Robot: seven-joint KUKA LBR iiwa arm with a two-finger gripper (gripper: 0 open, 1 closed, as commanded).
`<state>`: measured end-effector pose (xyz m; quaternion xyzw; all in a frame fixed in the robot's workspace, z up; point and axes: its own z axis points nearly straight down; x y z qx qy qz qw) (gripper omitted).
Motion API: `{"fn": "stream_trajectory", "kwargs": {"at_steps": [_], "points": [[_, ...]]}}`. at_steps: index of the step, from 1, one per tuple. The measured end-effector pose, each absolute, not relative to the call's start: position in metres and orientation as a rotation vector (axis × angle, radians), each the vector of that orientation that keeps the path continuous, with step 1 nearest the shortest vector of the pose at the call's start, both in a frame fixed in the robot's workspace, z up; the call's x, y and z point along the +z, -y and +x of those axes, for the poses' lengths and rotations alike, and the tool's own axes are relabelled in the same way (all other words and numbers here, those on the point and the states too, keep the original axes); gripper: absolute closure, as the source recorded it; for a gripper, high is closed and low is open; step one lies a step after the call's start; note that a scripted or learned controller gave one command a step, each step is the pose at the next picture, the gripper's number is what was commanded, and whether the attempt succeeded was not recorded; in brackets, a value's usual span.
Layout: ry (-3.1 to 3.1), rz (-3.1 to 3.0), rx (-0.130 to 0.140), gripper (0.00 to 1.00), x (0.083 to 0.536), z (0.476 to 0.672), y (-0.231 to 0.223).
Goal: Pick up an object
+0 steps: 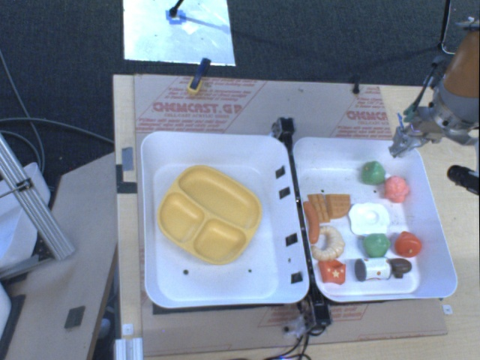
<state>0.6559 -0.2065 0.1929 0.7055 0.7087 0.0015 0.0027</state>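
A: Could we read the gripper (400, 144)? 
B: No, fingers too small to tell. It hung over the right bin's (435, 201) far rim.
A: Nearest object?
B: A green piece (373, 172), just below; pink one (396, 188) beside it.

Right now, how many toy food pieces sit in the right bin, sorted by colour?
Green: 2
Pink: 1
Orange or tan: 3
White: 1
Red: 2
Mixed dark and white: 1
Total: 10
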Motion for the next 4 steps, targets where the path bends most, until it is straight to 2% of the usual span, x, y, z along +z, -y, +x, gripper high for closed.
{"fn": "stream_trajectory", "kwargs": {"at_steps": [1, 3, 4], "points": [[-2.224, 2.213, 0.004, 1.0, 0.189, 0.67, 0.206], [-2.221, 2.218, 0.0, 1.0, 0.193, 0.646, 0.206], [-2.224, 2.212, 0.004, 1.0, 0.188, 0.67, 0.206]]}}
